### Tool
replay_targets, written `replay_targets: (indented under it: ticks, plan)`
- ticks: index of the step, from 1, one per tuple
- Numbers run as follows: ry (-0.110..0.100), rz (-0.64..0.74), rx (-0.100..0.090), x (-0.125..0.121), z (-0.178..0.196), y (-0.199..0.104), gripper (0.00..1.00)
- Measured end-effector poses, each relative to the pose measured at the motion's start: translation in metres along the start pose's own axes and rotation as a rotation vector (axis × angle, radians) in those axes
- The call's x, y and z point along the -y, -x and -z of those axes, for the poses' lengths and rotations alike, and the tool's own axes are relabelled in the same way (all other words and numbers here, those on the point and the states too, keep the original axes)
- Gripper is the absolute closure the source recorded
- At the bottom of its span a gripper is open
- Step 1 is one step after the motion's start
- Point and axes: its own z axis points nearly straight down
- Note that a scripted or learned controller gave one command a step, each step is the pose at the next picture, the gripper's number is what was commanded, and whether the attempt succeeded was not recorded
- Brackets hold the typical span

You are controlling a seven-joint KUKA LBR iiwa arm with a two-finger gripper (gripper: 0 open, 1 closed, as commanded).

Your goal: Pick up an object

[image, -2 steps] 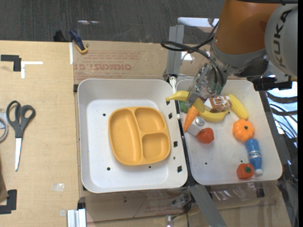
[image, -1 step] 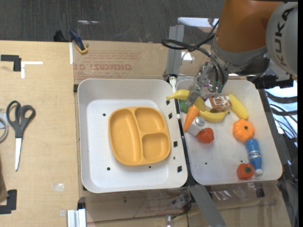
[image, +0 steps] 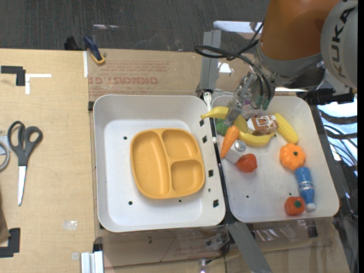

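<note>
A: Where was the claw (image: pixel 248 102)?

B: Over the right bin (image: pixel 318 152), toward its eleven o'clock corner, above the crowded pile. Whether it was open or closed, I couldn't tell; nothing was visibly in its grip.

A: What lay beneath it?

B: A banana (image: pixel 257 139) curling under a small brown box (image: pixel 263 124), a carrot (image: pixel 229 139) at eight o'clock of the claw, a corn cob (image: pixel 286 128) at four. Everything touched or overlapped there.

A: So the risk?

B: Likely a pinch between two items, or a nudge that slid the box off the banana. The bin wall sat close, too, so a finger might have struck it.

A: Easier picks?

B: The orange pumpkin (image: pixel 292 156), blue bottle (image: pixel 305 185) and tomato (image: pixel 247 163) stood more apart. The yellow divided plate (image: pixel 168 162) sat alone in the left bin (image: pixel 108 152).
</note>
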Motion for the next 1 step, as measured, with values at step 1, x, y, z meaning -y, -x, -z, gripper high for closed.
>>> replay_targets:
  ticks: [1]
  plan:
    - [-0.003,0.002,-0.002,-0.0006,0.0056,0.0013,1.00]
